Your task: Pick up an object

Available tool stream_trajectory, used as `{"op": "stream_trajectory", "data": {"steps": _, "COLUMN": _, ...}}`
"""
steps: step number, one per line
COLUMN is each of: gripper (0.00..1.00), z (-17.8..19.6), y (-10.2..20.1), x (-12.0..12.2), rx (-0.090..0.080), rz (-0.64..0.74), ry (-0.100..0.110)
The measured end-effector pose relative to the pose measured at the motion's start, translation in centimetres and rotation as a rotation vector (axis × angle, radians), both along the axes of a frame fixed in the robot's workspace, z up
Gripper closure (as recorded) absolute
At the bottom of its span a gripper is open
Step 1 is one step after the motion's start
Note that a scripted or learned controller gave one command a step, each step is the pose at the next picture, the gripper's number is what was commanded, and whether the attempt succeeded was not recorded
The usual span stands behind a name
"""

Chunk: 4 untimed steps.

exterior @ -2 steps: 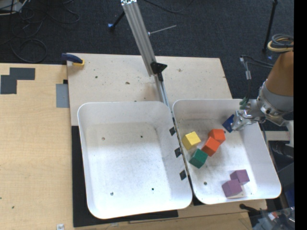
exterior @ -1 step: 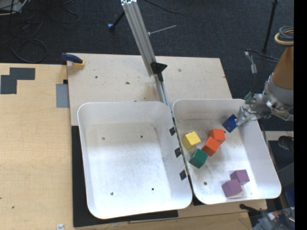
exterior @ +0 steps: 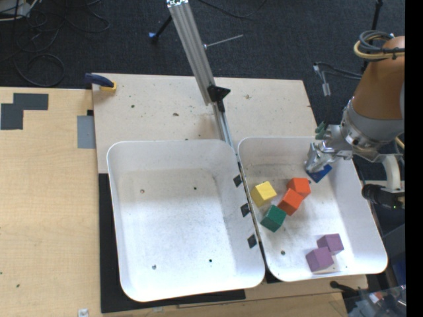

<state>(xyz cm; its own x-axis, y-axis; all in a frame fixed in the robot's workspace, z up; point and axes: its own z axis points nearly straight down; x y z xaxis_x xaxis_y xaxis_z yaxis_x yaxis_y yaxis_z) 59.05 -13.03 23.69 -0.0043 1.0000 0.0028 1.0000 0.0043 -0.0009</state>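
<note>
Camera view: your gripper (exterior: 318, 164) sits over the right bin (exterior: 370, 233), near its far right edge.
Fingers clamped on a blue block (exterior: 320, 172), which shows between them just below the tips. Orange blocks (exterior: 294, 195), yellow block (exterior: 265, 191) and green block (exterior: 273, 218) lie mid-bin; purple blocks (exterior: 324, 252) near the near right corner.

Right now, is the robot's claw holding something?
End effector: looks closed on the blue block, over the right bin.
</note>
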Motion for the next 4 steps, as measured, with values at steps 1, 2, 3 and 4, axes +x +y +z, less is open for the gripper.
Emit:
{"op": "stream_trajectory", "data": {"steps": 1, "gripper": 1.0, "z": 0.9, "y": 5.2, "x": -0.2, "rx": 0.001, "rz": 0.001, "ry": 0.002}}
{"op": "stream_trajectory", "data": {"steps": 2, "gripper": 1.0, "z": 1.2, "y": 10.1, "x": 0.3, "rx": 0.0, "rz": 0.0, "ry": 0.001}}
{"op": "stream_trajectory", "data": {"steps": 3, "gripper": 1.0, "z": 1.4, "y": 14.6, "x": 0.0, "rx": -0.001, "rz": 0.0, "ry": 0.002}}
{"op": "stream_trajectory", "data": {"steps": 4, "gripper": 1.0, "z": 0.2, "y": 19.7, "x": 0.7, "rx": -0.002, "rz": 0.0, "ry": 0.003}}
